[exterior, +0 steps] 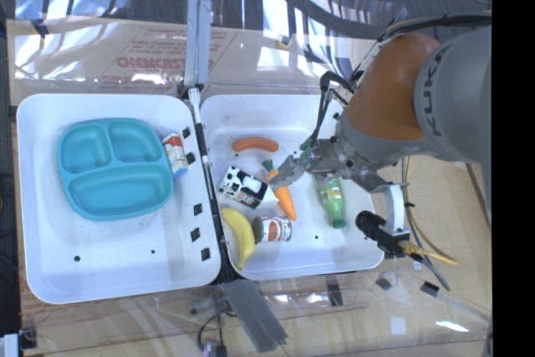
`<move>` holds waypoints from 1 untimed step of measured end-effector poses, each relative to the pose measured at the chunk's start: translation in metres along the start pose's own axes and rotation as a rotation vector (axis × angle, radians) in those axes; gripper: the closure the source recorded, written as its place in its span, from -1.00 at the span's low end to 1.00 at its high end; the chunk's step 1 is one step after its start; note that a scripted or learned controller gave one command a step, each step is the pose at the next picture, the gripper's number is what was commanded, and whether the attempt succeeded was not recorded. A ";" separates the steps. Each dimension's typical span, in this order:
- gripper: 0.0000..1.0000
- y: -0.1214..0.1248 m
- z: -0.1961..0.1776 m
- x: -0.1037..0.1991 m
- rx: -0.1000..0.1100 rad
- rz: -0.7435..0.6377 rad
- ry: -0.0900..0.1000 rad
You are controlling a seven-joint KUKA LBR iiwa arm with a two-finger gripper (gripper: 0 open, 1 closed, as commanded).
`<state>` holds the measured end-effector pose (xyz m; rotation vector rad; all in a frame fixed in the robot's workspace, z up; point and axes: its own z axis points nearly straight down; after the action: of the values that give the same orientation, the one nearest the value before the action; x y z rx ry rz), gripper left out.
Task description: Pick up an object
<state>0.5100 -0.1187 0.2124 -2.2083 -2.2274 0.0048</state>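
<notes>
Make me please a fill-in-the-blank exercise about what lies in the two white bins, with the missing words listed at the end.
1. The blue divided tray lies in the ____ bin.
2. The banana lies in the ____ bin.
3. Beside the banana lies a small can with a ____ label.
4. The carrot lies between the cow-patterned carton and the ____ bottle.

Missing words: left; right; red; green

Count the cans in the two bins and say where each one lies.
2. One can sits in the left bin beside the blue tray; the other can lies in the right bin next to the banana. The arm may hide more.
</notes>
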 end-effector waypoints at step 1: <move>-1.00 0.040 0.093 -0.017 -0.007 -0.081 -0.001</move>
<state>0.5494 -0.1350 0.1187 -2.1201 -2.3190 -0.0023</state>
